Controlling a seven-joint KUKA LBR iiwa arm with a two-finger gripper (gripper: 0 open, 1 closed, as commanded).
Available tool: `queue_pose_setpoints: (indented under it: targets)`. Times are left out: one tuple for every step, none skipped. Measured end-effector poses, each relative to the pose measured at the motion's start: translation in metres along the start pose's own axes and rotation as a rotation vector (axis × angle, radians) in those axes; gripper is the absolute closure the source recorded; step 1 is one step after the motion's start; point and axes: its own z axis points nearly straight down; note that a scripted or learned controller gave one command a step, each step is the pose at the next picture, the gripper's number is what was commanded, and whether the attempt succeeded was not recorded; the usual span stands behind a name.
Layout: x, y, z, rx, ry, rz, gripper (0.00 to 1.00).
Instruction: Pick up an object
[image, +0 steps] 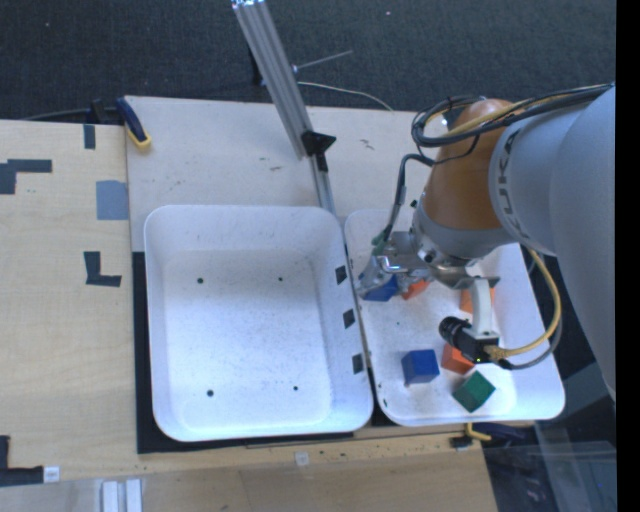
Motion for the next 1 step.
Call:
queue_pose_setpoints:
  targets:
    - [0.0905, 0.0103, 0.0054, 0.008, 0.000, 0.000, 1.00]
